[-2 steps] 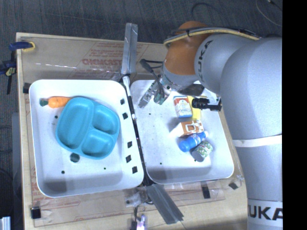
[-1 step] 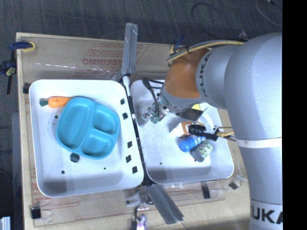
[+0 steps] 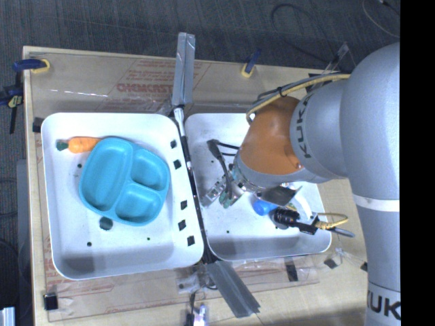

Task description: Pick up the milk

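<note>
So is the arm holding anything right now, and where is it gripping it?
Cannot be told. The gripper is low in the right bin, and the wrist hides what lies beneath it.

Bins (image 3: 122, 260): white plastic, smooth, faint sheen.
Divided plate (image 3: 126, 180): blue plastic, smooth, semi-gloss.
Carrot (image 3: 84, 143): orange, matt.
Desk (image 3: 102, 80): pale wood board, matt, printed lettering.
Arm shell (image 3: 353, 128): grey, smooth satin finish.
Arm band (image 3: 268, 141): orange, smooth, slightly glossy.
Tool (image 3: 224, 194): bare metal, reflective.
</note>
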